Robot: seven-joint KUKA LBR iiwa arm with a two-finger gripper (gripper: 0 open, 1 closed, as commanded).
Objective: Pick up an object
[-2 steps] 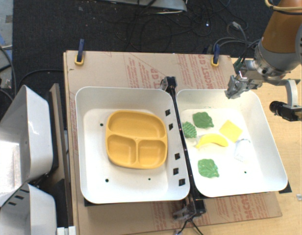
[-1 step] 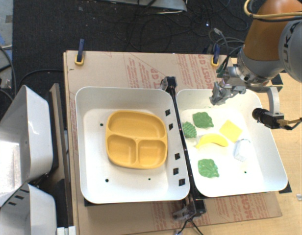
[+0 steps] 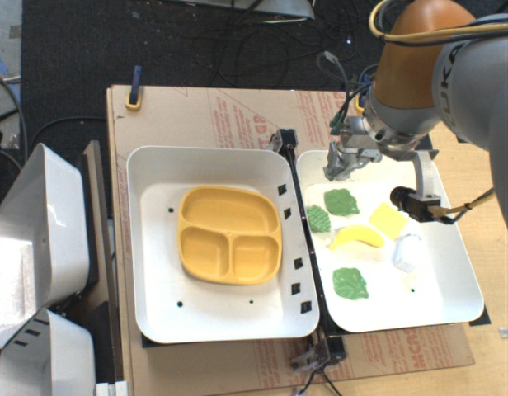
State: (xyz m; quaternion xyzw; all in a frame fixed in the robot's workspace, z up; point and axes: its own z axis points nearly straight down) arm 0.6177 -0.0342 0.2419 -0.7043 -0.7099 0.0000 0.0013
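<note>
In the right bin [image 3: 452,304] lie several small items: a green leafy piece [image 3: 342,201], a second green piece [image 3: 318,219], a third green piece [image 3: 350,283], a yellow banana [image 3: 358,237], a yellow block [image 3: 388,219] and a white crumpled piece [image 3: 406,252]. My gripper [image 3: 341,168] hangs over the bin's far left part, just above and behind the first green piece. Nothing shows between its fingers.
The left bin [image 3: 147,246] holds a yellow divided plate [image 3: 230,233]. A black divider [image 3: 300,229] runs between the bins. A black cable fitting [image 3: 406,200] hangs near the yellow block. White containers [image 3: 35,238] stand off the bench at left.
</note>
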